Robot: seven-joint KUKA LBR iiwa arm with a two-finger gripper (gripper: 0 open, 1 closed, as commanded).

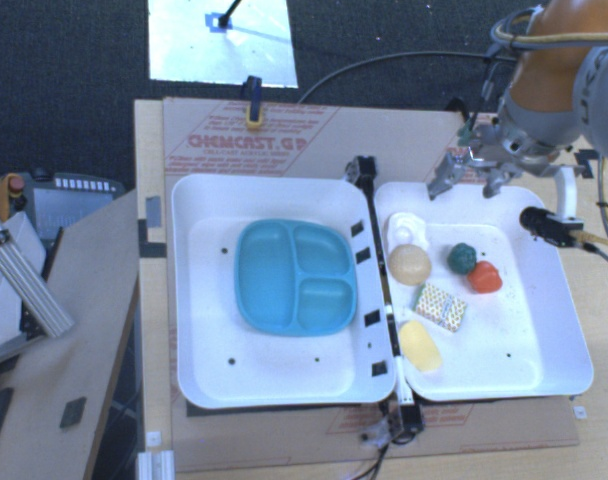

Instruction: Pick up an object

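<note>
The right bin holds several small objects: a white cup-like piece, a beige ball, a dark green ball, a red-orange object, a checkered block and a yellow object. My gripper hangs above the bin's far edge, its two fingers spread open with nothing between them. It is up and to the right of the white piece, well above the objects.
The left bin holds a blue divided plate. A black clip strip runs between the bins. A black knob juts over the right bin's far right side. Cardboard lies under both bins.
</note>
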